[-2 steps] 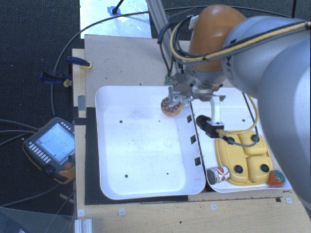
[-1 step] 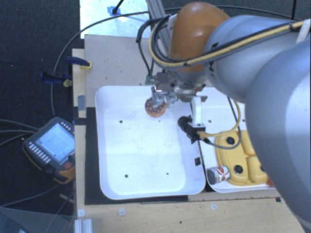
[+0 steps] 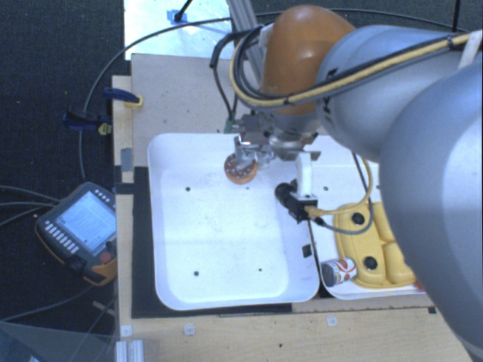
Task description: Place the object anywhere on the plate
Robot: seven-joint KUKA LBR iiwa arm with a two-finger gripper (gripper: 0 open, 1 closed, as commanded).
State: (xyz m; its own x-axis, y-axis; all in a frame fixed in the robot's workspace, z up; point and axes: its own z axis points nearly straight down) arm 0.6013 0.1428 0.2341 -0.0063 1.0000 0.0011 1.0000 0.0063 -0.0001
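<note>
- The left bin [image 3: 219,240] looked like smooth white plastic with a slight sheen.
- The bench [image 3: 173,89] around that bin was matt, pale brown board, like fibreboard or cardboard.
- The arm [image 3: 407,119], above and right of the bin, had a smooth, satin grey shell; its orange band [image 3: 302,47] was glossy.
- The yellow tray [image 3: 377,255], right of the bin, looked like shiny moulded plastic.
- The can [image 3: 338,271], at the bin's lower right corner, had a metallic end.
- The floor [image 3: 53,51], left of the bin, was dark and rough, like carpet.
</note>
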